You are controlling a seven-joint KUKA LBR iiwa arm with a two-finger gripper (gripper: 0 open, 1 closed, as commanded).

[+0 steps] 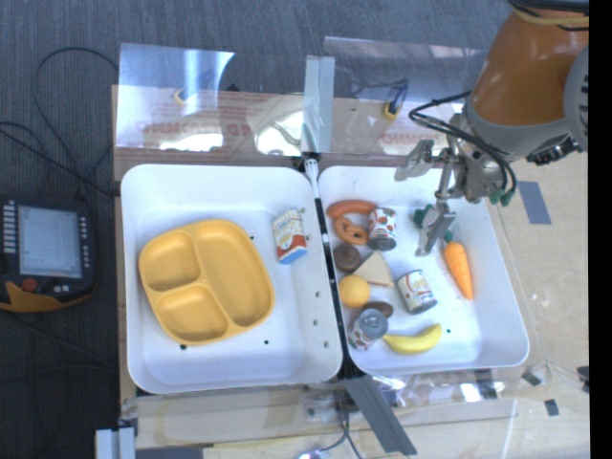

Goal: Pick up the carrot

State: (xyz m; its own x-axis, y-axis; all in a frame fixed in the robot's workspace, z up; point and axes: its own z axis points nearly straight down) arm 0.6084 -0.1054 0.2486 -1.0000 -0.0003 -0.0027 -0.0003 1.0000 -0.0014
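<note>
The carrot (460, 268), orange and tapered with a small green top at its upper end, lies flat on the floor of the right-hand bin (507, 325), near that bin's right wall, its narrow tip pointing down-right.

The arm (535, 65) reaches in from the right, its orange band above the wrist sitting over the far right corner of the right bin (507, 342). From there the wrist points down and to the left, carrying the gripper (432, 235) over the right bin's far right part. One grey finger (433, 230) slants down toward the bin floor with nothing seen in its grasp.
</note>
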